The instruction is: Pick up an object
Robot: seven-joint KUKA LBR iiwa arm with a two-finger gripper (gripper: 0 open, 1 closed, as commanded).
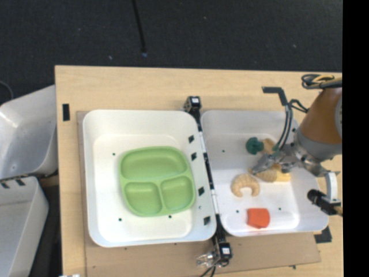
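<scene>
In the right bin (230, 126), mid-floor: a cluster of small objects under the gripper (266, 165) — a tan piece (275, 173) at the tips, a dark green item (253, 145) just beyond on the far side, a croissant-shaped piece (246, 184) just near-left. An orange block (258, 217) lies apart, nearer. Left bin (92, 154): green divided plate (157, 180).

Risk, as judged: crowding — the tips may nudge a neighbour or close on an edge and slip.

Claw: low over the tan piece; opening and any hold cannot be told.

Bench (132, 88): pale matt wood.
Bins (98, 154): smooth white plastic.
Divided tray (157, 180): smooth green plastic, slightly glossy.
</scene>
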